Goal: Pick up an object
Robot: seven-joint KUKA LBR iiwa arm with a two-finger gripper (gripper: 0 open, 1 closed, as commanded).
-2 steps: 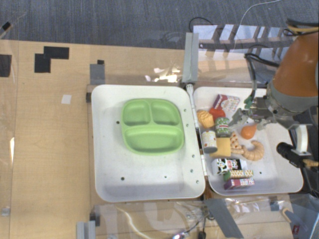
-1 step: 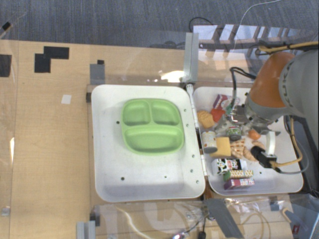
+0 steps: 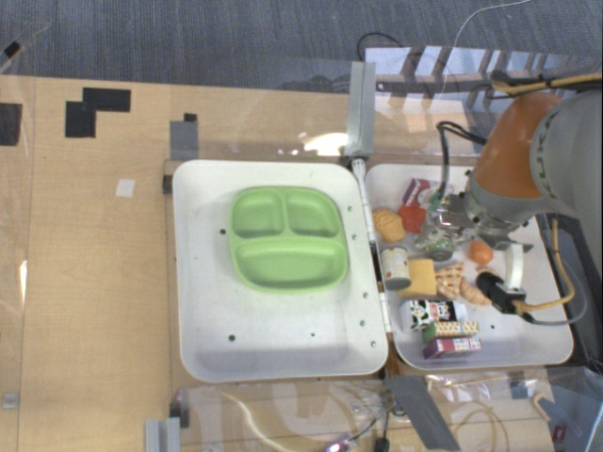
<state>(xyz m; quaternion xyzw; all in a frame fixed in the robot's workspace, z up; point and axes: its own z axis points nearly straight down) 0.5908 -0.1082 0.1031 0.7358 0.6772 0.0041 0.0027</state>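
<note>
A light green three-compartment plastic plate (image 3: 287,237) lies in the white left bin (image 3: 203,337) at the frame's centre. In the white right bin (image 3: 556,342), a red rounded toy (image 3: 412,218) sits beside a tan-orange bread-like piece (image 3: 388,224), with a pale yellow block (image 3: 423,276) below. Lower down is a black-and-white cow-patterned carton (image 3: 431,314) and a dark purple box (image 3: 452,347). A small orange ball (image 3: 481,251) lies at mid-right. The grey arm (image 3: 565,149) bears an orange band (image 3: 513,149). Black squares (image 3: 94,109) mark the tan bench (image 3: 85,281) at upper left.

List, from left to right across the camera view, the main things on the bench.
Left white bin → green divided plate → bread roll → cow-print carton → small orange ball → arm's orange band.
</note>
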